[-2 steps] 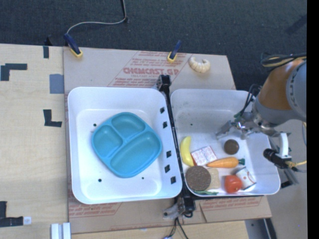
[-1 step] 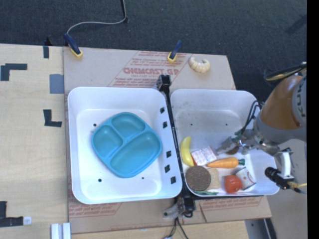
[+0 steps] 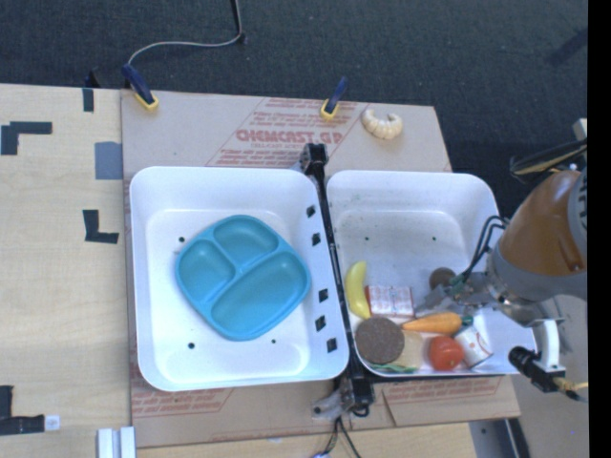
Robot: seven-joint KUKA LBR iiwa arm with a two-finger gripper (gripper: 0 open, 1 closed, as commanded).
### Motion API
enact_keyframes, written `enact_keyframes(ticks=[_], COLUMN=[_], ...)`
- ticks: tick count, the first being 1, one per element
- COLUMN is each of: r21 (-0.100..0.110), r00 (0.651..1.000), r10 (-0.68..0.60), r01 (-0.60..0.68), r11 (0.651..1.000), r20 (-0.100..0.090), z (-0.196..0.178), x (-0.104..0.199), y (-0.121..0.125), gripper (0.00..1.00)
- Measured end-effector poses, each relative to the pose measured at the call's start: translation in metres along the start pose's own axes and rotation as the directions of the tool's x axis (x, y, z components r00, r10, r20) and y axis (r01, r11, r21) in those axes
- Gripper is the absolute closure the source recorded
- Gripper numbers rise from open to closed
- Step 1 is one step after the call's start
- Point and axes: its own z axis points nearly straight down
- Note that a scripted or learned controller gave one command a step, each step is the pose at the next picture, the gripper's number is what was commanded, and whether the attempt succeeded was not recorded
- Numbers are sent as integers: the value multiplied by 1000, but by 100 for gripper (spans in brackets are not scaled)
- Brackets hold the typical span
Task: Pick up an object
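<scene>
My gripper (image 3: 451, 294) reaches in from the right and sits low over the front right part of the right bin (image 3: 410, 187). Just below it lies an orange carrot (image 3: 431, 324), very close to the gripper; whether they touch is unclear. Around the carrot are a red tomato (image 3: 444, 353), a brown round patty (image 3: 379, 339), a red-and-white box (image 3: 389, 301), a yellow banana (image 3: 357, 290) and a small white packet (image 3: 476, 343).
The left bin (image 3: 153, 256) holds a blue divided plate (image 3: 243, 277). A pale croissant-like piece (image 3: 383, 123) lies on the cardboard behind the right bin. Two yellow-and-blue clamps (image 3: 141, 88) pin the cardboard's back edge.
</scene>
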Motion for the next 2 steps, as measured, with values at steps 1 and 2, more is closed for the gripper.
enact_keyframes(ticks=[1, 2], r21=[0, 2], r00=[1000, 1000], r10=[-2, -1], r01=[2, 1], r11=[1000, 1000], r20=[-1, -1], z=[0, 0], x=[24, 9], y=[84, 54], gripper=[0, 0])
